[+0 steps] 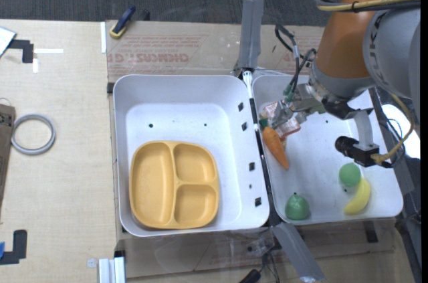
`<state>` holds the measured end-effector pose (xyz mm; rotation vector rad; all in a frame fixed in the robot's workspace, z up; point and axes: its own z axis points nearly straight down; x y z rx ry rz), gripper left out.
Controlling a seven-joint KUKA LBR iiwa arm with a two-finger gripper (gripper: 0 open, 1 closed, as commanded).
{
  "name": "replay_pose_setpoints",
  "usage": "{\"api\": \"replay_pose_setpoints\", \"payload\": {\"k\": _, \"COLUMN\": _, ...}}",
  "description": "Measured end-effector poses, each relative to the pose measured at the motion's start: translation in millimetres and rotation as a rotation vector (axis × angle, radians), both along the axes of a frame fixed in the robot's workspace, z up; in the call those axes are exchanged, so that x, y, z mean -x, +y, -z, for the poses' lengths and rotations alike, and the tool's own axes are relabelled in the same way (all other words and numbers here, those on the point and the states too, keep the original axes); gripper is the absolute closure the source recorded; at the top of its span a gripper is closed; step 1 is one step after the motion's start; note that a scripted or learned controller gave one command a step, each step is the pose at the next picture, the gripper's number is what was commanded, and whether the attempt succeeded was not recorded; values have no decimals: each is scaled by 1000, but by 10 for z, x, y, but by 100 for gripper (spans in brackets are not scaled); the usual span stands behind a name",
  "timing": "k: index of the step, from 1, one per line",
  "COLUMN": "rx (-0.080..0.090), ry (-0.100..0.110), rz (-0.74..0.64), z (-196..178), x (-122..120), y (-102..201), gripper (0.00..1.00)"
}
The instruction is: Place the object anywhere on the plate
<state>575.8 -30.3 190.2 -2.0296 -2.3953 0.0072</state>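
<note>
Far to the left, a grey ring of tape (31, 134) lies flat on the pale wooden bench (60, 195), and further back a blue-and-yellow clip (122, 21) sits on a sheet of brown cardboard (180, 51). Next comes the left bin (177, 91), shallow, white and smooth-walled; inside it, toward the near left corner, rests the yellow plate (175, 184), a rounded-square plastic dish split into three compartments. Across the divider, in the right bin (321, 161), an orange carrot (275, 146), tapered and matte, lies at a slant along the left wall. My gripper (289, 116) hangs right above the carrot's thick end; I cannot tell how it is set or whether it has hold of anything. Further right, a green pear-shaped fruit (297, 206) sits near the front wall, then a round green ball (349, 174) touching a curved yellow banana (359, 197).
</note>
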Motion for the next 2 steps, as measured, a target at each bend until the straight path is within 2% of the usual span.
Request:
{"api": "replay_pose_setpoints", "payload": {"k": 1, "rx": 0, "ry": -1, "rz": 0, "z": -2, "x": -1, "y": 0, "gripper": 0}}
{"api": "replay_pose_setpoints", "payload": {"k": 2, "rx": 0, "ry": -3, "rz": -18, "z": -2, "x": -280, "y": 657, "gripper": 0}}
